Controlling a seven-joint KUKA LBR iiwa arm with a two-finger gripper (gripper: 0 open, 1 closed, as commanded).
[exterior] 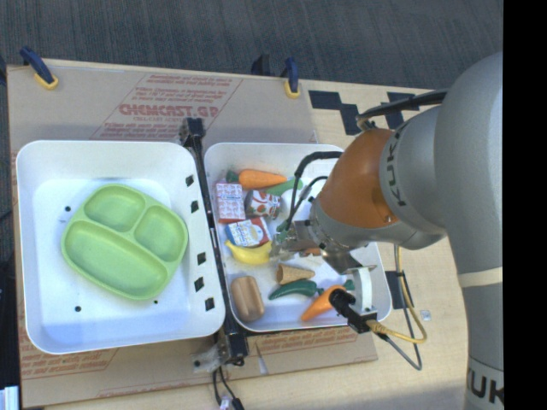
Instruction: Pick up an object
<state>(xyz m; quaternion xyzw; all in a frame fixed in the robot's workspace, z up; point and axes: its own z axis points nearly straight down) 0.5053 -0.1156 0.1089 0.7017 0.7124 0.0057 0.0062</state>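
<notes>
Banana (248, 252), small, yellow, curved, lying in right bin (256, 154) among carrot (261, 178), bread roll (246, 297), green pepper (292, 289). Divided green plate (125, 240) in left bin (34, 229). Gripper (289, 244) fingers: can't tell.

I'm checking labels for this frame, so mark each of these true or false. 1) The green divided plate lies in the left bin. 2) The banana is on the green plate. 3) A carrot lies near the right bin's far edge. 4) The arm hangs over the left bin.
1) True: the green divided plate lies in the left bin.
2) False: the banana lies in the right bin, among the other toy foods.
3) True: a carrot lies near its far edge.
4) False: the arm hangs over the right bin.
</notes>
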